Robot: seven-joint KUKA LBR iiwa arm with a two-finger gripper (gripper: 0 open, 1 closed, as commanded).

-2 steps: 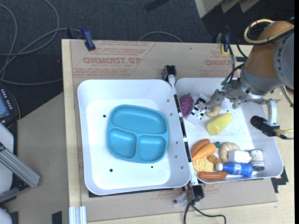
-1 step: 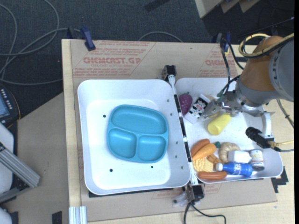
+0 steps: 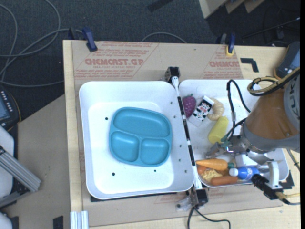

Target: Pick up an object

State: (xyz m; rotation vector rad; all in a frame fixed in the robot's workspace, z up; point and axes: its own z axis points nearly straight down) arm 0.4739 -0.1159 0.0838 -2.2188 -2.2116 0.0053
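Arm [image 3: 274,113] enters from the right edge of the frame and bends down over the right bin [image 3: 190,87]. I see the jaws [image 3: 220,149] low in that bin, at centre right of the frame; whether they are wide or narrow I cannot tell, as wrist and cabling cover them. Nothing shows between them. Yellow object [image 3: 218,129] lies just above and left of the jaws. Orange carrot-like piece [image 3: 213,164] lies just below them, with a small bottle with a blue cap [image 3: 243,173] to its right. Purple item [image 3: 189,105], black-and-white carton [image 3: 204,109] and tan piece [image 3: 217,109] sit further up. Left bin [image 3: 95,128] holds a blue divided tray [image 3: 140,135]. Both bins rest on the tabletop [image 3: 119,56].
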